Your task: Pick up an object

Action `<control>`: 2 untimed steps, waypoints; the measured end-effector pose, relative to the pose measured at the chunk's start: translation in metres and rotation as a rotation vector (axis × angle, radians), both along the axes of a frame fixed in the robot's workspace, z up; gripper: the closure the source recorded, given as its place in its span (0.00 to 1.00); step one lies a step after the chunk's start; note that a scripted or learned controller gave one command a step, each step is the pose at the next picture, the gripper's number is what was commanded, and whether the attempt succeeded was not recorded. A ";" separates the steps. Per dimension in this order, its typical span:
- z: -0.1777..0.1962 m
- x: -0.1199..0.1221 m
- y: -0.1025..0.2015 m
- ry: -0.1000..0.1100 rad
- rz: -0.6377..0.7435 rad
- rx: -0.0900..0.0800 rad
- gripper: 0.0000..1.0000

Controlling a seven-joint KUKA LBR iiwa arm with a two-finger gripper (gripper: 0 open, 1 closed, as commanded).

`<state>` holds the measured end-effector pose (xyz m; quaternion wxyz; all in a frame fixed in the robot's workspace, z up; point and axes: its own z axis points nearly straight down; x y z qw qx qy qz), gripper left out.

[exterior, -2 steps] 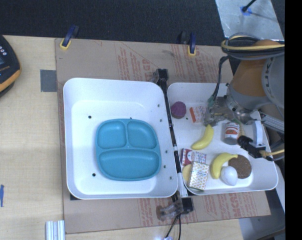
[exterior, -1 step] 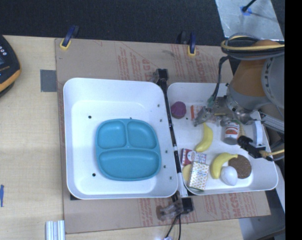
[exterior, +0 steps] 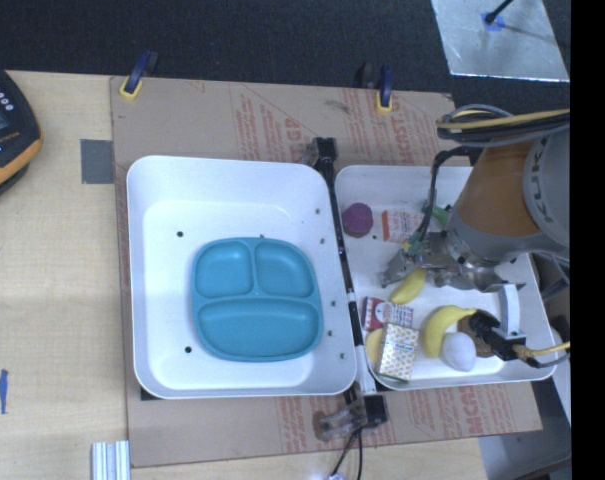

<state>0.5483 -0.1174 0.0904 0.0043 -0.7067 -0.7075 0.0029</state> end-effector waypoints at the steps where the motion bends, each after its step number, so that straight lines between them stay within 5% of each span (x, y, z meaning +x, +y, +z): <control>1: 0.012 0.003 -0.002 -0.005 0.003 -0.003 1.00; 2: 0.108 0.064 0.057 -0.020 0.010 -0.002 1.00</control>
